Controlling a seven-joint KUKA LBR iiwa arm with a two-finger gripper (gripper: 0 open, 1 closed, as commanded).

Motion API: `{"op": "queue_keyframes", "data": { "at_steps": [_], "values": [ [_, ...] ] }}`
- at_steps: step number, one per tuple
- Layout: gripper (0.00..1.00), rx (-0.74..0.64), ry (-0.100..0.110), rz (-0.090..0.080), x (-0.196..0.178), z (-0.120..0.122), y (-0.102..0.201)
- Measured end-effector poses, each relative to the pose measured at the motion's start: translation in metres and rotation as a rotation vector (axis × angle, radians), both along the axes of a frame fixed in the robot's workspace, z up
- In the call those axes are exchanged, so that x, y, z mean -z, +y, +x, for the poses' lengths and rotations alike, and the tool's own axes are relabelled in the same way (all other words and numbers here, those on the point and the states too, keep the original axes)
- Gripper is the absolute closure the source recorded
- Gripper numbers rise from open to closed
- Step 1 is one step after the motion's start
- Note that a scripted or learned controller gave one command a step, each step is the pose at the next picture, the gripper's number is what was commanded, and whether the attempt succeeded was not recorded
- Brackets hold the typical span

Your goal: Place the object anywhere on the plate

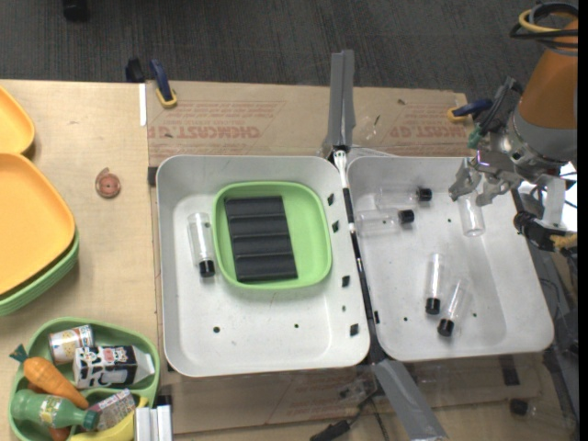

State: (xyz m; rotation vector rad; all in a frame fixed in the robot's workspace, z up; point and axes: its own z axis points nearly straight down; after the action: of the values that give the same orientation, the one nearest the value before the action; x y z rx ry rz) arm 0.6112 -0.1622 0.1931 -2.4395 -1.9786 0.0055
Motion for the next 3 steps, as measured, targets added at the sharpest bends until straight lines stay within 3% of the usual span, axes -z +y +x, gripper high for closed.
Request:
{"op": "queue_keyframes", "data": {
  "at_steps": [1,2,3],
  "values": [
    [0.0,0.0,0.0,0.0,0.0,0.0,0.0],
    [0.0,0.139,0.0,0.001,-0.023,-0.056,0.023],
    [0.0,0.402,0.002,0.001,0.003,-0.074,0.076]
  ]
}}
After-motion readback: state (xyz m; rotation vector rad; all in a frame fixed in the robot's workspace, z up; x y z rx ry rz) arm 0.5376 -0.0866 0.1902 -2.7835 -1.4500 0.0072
